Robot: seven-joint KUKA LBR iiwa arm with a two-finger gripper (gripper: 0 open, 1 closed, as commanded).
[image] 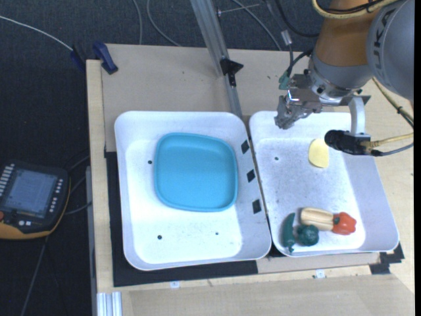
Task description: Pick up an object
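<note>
- A handheld control pendant (29,199) with a lit grey screen lay on the dark floor, off the bench's left edge.
- A blue clamp (105,58) sat at the bench's far left corner.
- The left bin (131,137) held a blue plate (196,171) (rounded-square, lying flat), a little toward the bin's far side.
- A grey metal pole (214,38) slanted down from the top to the bench just beyond the gap between the two bins.
- Black clips (250,175) marked the seam where the bins met.
- The right bin (276,176) carried a fine dark speckle across its floor.
- The gripper (289,118) hung over the right bin's far left corner, fingers pointing down and drawn close together; nothing was visible between them.
- A green toy (299,232) (dark, lumpy) rested at the near edge of the right bin.
- A small yellow object (319,154) (pale, rounded, smooth) lay in the far half of the right bin, near the gripper but apart from it, to its right.
- A tan roll-shaped piece (317,217) touched the green toy, and a red-orange piece (343,224) sat against the tan piece's right end.
- The arm (355,31), grey with an orange band, reached in from the upper right.
</note>
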